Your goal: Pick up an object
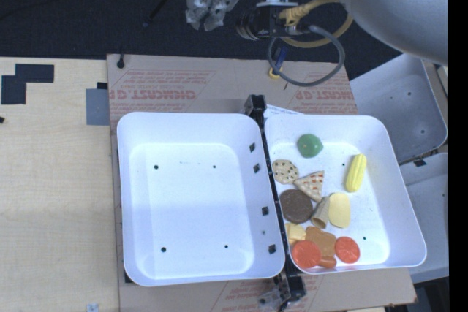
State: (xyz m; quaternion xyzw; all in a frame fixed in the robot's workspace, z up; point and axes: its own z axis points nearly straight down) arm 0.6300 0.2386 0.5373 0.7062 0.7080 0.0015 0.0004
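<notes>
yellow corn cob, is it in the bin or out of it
In. The yellow corn cob lies inside the right bin, near its right wall, apart from the other toy foods.

Cardboard sheet (pixel 307 95): "OKMCMZT, G.D" print (upside down, repeated).

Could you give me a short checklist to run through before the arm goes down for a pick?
1. Claw raised above the bins, well behind them: ok.
2. Claw free of any object: cannot tell, its fingers blur together.
3. Targets present in the right-hand white plastic bin: ok.
4. An isolated target: ok, the round green toy sits apart from the rest.
5. The long yellow corn-shaped toy also stands free: ok.
6. Clutter risk: not ok around the dark brown round disc, where pieces touch.
</notes>
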